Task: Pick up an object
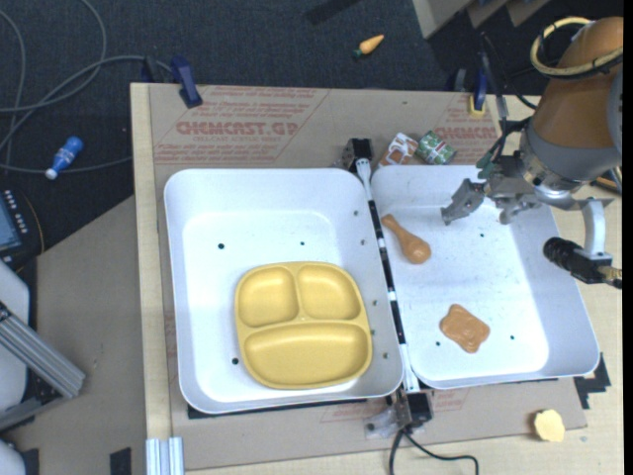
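Note:
In the right bin (554, 295) lie two toy foods: a tan drumstick-shaped piece (406, 239) near the bin's left wall and a brown lumpy piece (464, 328) toward the front. My gripper (487, 203) hangs over the bin's far part, up and to the right of the drumstick. Its fingers are spread apart with nothing between them. The left bin (198, 216) holds a yellow three-compartment plate (302, 325).
Small wrapped items (420, 147) lie on the cardboard just behind the right bin. A yellow piece (548, 425) sits off the bin's front right corner. A black bracket (579, 257) sticks in from the right edge. A blue clamp (184, 81) grips the board's far left.

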